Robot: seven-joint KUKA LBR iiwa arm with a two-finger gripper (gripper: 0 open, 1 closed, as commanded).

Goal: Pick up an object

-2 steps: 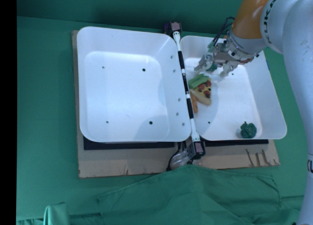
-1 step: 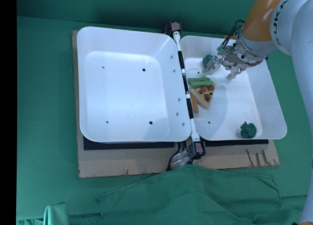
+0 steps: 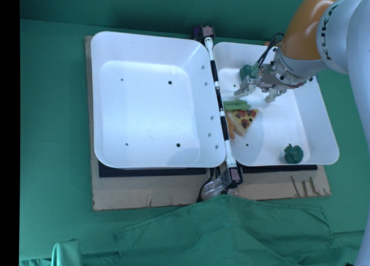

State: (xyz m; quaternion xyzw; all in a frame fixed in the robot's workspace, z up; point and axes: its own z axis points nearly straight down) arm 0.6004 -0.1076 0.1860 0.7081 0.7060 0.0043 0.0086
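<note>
My gripper (image 3: 256, 92) hangs over the upper middle of the right bin (image 3: 324, 137), open, with nothing between its fingers. Just below and left of it lie a green pod (image 3: 237, 106), a toy pizza slice (image 3: 243, 121) and an orange stick (image 3: 230, 127), bunched against the bin's left wall. A dark green piece (image 3: 247, 71) sits by the gripper's upper left side, partly hidden by the wrist. A green pepper-like toy (image 3: 293, 154) rests alone in the bin's lower right corner.
The left bin (image 3: 104, 114) lies beside the right one, parted by a black-and-white bar (image 3: 218, 100). Both bins sit on a cardboard sheet (image 3: 150, 198) over green cloth. Folded green fabric (image 3: 231, 230) lies at the front.
</note>
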